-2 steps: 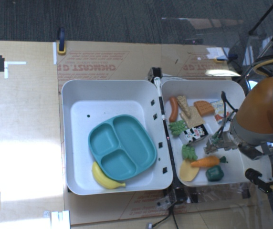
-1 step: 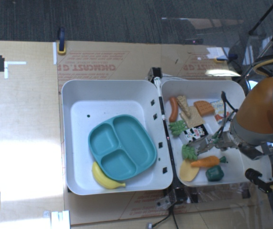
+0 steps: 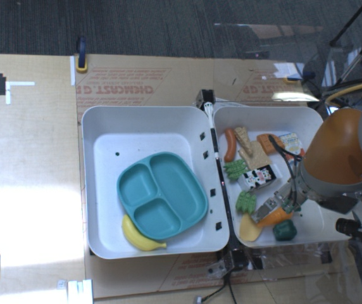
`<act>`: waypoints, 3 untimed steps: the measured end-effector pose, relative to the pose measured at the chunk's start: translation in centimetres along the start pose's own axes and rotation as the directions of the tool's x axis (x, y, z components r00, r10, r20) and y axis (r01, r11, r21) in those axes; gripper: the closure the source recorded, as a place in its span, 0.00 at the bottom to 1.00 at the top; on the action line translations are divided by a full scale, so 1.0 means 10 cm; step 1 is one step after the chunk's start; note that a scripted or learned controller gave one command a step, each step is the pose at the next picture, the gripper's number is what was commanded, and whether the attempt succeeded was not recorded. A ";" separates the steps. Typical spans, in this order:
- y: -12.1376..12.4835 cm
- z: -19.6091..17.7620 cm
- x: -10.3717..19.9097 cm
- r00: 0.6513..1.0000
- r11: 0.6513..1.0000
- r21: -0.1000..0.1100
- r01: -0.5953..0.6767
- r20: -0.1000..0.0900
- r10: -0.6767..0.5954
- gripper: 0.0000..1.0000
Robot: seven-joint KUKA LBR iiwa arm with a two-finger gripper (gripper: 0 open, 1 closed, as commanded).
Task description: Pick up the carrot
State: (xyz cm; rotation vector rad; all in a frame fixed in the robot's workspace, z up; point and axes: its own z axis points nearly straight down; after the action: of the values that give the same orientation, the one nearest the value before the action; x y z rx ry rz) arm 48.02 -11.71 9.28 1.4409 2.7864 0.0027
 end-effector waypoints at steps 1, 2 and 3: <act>0.02 -0.09 -0.02 1.000 1.000 -0.004 -0.008 0.004 0.008 1.00; 0.03 -0.18 -0.04 1.000 1.000 -0.008 -0.013 0.008 0.013 1.00; 0.05 -0.28 -0.06 1.000 1.000 -0.012 -0.017 0.013 0.017 1.00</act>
State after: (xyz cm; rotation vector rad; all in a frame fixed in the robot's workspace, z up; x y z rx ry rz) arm 48.80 -11.93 12.05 1.4569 2.7586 0.0099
